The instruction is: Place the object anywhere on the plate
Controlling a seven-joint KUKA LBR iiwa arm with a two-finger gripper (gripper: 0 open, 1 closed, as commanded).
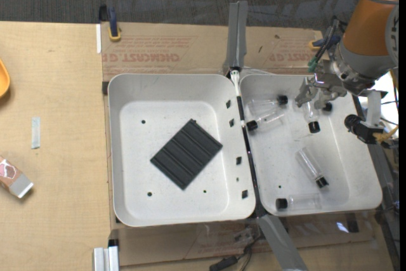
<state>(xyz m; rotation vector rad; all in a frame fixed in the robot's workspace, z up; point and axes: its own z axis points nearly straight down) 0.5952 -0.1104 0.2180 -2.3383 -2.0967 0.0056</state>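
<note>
A dark ribbed plate (186, 153) is seen lying flat and turned at an angle in the middle of the left bin (127, 200). In the right bin (361, 197), several clear vials with black caps are scattered: one (313, 168) lies near the middle, another (265, 117) rests near the left wall, a third (295, 202) sits along the near edge, and smaller capped pieces (313, 127) are found near the far side. The gripper (315, 93) is poised over the far right part of that bin, above the vials; whether it is released or clenched cannot be told, and nothing is seen held in it. The arm (371, 22) is shown reaching in from the right.
</note>
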